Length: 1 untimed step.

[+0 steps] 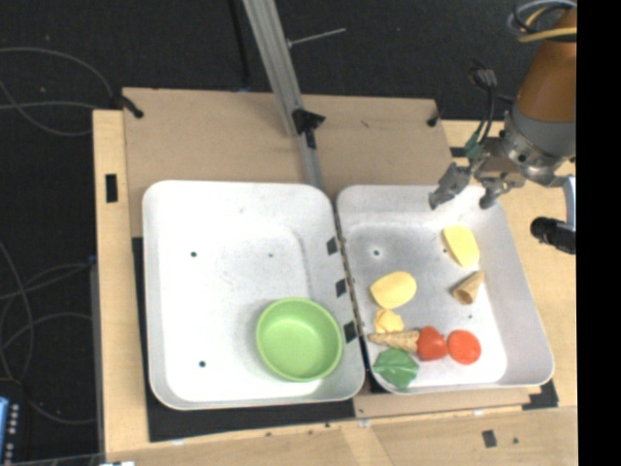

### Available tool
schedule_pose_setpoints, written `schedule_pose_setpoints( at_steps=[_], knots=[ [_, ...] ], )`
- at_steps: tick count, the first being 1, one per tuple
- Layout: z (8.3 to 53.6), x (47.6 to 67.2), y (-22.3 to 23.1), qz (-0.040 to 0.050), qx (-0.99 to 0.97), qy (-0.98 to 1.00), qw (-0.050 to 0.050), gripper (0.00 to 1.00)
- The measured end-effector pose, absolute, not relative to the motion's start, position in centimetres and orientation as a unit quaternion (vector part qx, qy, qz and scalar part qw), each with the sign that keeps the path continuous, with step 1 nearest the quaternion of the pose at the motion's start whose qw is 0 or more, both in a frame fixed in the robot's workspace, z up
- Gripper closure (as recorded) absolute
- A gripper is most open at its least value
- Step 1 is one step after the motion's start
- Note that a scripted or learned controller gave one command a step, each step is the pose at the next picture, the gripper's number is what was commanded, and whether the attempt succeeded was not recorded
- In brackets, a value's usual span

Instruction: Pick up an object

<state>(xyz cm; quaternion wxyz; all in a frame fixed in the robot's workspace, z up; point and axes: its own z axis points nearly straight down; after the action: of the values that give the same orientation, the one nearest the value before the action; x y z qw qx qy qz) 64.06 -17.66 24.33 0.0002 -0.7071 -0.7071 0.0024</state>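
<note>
candidate objects all in right bin (514, 289), lower and middle part of frame right of centre. yellow wedge-shaped piece (462, 246) nearest the gripper, lying flat toward the bin's upper right. small tan cone (469, 286) just below it, apart. yellow rounded piece (393, 288) near bin centre, smaller yellow piece (388, 320) just beneath. along the lower edge: tan cone with pale tip (396, 338), red tomato-like piece (432, 344) touching its wide end, second red piece (465, 348) just beside, green leafy piece (395, 367) at the bottom left corner.

gripper (469, 190) poised over the bin's upper right corner, above the yellow wedge, nothing between fingers (447, 186). fingers spread apart, pointing down and toward frame left. wrist angled in from upper right of frame, grey body with orange band (549, 71) above.

left bin (194, 231) in frame's lower left centre, green bowl (299, 339) upright at its lower right. metal pole (277, 66) slanting from top centre down to the bins' junction.
</note>
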Motion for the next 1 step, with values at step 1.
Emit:
schedule_pose_setpoints(
  at_steps=[1],
  knots=[
    [18.04,64.25,-17.58,0.0027,-0.708,-0.706,0.001,0.00]
  ],
)
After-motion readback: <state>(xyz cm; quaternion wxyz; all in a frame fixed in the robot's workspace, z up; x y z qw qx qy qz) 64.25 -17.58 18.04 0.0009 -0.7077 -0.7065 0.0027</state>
